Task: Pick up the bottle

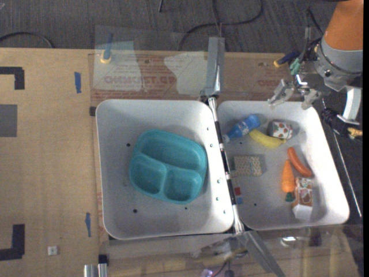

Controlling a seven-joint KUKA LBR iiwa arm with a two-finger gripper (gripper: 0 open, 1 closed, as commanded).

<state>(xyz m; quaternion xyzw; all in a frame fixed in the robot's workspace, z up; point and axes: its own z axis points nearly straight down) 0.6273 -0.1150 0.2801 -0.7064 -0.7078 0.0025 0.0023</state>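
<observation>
Upper right of frame: gripper (294, 95) hung over the far rim of the right bin (333, 183), below the orange band of the arm (344, 25); its two fingers stood spread apart with nothing between them
Upper left of the right bin: bottle (242, 127), blue, lay on its side at a slant, its far end toward the gripper and its near end close to the divider between the bins
Just beside the bottle: banana (265, 138), yellow, touching or nearly touching the bottle's lower right flank; I could not tell which
Right of the banana: spotted ball (281, 130), red and white, near the far wall
Lower in the right bin: patterned pad (248, 165), carrot (287, 178), sausage (300, 162) and carton (303, 195), all well apart from the bottle
Left bin (115, 172): held a teal tray (167, 166) with compartments; no part in the pick
Gap to close: gripper sat up and to the right of the bottle, well apart; it would need to travel left and down
Risk, neighbour: one finger might land on the banana instead of the bottle's side, since the two lay so close; the grasp could take both or neither
Risk, rolling: a round bottle lying flat might roll or skid toward the divider wall if the fingers met it off centre
Risk, angle: fingers not turned across the bottle's slanted axis might close along its length and slip off
Risk, wall: bottle near the bin's corner left little room for the left finger beside the divider
</observation>
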